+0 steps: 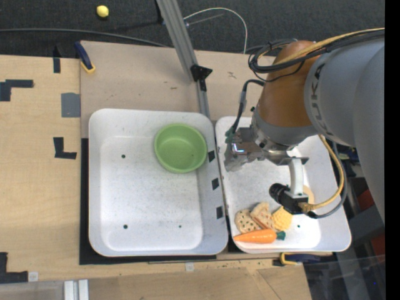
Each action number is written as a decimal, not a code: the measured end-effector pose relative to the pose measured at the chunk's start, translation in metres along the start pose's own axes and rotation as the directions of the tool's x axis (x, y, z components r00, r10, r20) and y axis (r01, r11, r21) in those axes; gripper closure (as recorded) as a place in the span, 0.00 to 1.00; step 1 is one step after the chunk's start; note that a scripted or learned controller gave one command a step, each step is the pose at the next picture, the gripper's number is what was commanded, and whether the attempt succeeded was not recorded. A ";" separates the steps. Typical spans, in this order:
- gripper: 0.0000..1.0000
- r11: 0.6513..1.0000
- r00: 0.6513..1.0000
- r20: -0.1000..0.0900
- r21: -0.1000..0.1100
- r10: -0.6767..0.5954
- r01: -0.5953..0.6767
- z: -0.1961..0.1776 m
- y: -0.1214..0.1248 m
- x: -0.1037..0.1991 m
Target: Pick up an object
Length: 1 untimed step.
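Pincer: the grey metal pincer [236,157] hangs over the upper left part of the right shallow white bin [331,230]; its opening cannot be told, and nothing shows in its grip.
Arm: grey with an orange band, reaching in from the right.
Carrot: an orange toy carrot [255,236] lies at that bin's near edge.
Crackers: tan waffle-patterned pieces [253,219] just above the carrot.
Bowl: a round green plastic bowl [180,147] sits upright in the left white bin [109,186].
Counter: the tan wooden counter [37,167] carries both bins.

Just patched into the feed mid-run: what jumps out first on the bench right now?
The big grey and orange arm looms over the right bin. A green bowl sits alone at the back right of the left bin. A carrot and crackers cluster at the right bin's front edge.
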<state>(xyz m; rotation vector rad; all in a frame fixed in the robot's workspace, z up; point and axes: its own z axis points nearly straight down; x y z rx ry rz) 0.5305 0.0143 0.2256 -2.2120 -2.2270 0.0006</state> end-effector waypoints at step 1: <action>1.00 1.000 1.000 0.001 0.002 0.000 0.000 0.007 -0.004 0.050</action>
